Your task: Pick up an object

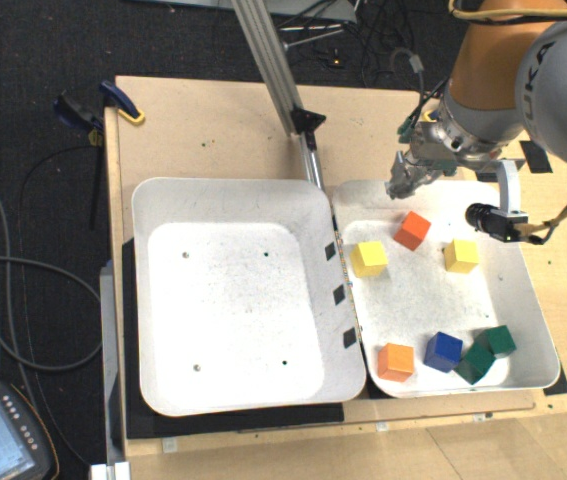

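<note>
The right bin (523, 298) holds several small cubes: an orange-red one (413, 230) near its back, two yellow ones (369, 258) (461, 256) in the middle, an orange one (396, 361), a blue one (444, 351) and two green ones (500, 341) (475, 362) along the front. My gripper (404, 181) hangs over the back left of this bin, just above and behind the orange-red cube. Nothing shows between its fingers.
The left bin (153, 268) lies beside the right one. A slanted metal pole (268, 53) crosses the bench's back. A blue-and-yellow clamp (103, 103) grips the bench's left back corner. A black cable fitting (493, 220) hangs near the yellow cube.
</note>
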Controlling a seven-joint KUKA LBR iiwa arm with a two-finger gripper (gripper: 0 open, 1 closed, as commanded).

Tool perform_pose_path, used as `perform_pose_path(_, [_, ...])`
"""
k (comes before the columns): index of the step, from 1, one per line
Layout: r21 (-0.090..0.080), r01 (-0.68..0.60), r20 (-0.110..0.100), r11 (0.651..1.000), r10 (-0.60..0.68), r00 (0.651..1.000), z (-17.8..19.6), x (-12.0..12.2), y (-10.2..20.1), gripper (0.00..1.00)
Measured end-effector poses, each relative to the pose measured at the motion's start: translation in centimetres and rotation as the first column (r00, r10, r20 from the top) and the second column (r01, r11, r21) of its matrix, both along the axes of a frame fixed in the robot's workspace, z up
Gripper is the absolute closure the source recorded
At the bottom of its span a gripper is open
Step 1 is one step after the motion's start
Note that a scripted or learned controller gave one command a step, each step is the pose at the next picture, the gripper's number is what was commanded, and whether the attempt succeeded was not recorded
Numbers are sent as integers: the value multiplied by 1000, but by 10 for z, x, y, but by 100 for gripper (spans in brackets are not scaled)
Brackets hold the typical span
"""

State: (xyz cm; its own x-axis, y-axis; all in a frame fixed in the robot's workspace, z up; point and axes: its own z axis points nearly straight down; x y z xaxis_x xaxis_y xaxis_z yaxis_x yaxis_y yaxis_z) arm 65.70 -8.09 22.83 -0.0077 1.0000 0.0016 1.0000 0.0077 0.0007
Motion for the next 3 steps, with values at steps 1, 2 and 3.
perform_pose_path(1, [0,1,-3,1000,-1,1000,-5,-12,44,100])
perform_pose_path(2, [0,0,-2,1000,0,1000,6,-34,91,100])
perform_pose_path(3, [0,-1,-1,1000,1,1000,14,-47,146,100])
